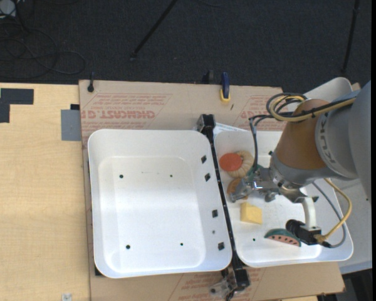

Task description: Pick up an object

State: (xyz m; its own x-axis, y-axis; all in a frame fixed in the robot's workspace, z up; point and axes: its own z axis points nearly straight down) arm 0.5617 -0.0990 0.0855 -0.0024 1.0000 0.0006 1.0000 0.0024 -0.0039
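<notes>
**Crowded Corner Could Spoil the Grab**

The counter (37,199) carries two white bins side by side. The left bin (150,199), on the view's left, plays no part for now. The right bin (263,253) holds every candidate. The arm (319,143) reaches in over it, and its bulk hides much of the bin floor.

The end effector (245,188) sits low near the bin's inner wall, and the picture does not show whether it is apart or together. Nothing can be said to be held.

Four things lie around it. A red disc (232,162) is just above it in the view and a yellow block (251,214) is just below. A melon slice (282,237) lies farther toward the near edge. A small brown piece (235,185) sits right at the tip, though I cannot tell whether the two are touching.

The main risk is crowding. The brown piece seems the likeliest target, and the disc and the block both lie close to it. A closing motion could catch two things at once, or push one aside and close on air.

The brown piece is also near the wall between the bins. The end effector could strike that wall, or pin the piece against it instead of gripping it. Small, low things like these tend to slip out sideways, so a lift may well come up with nothing.
</notes>
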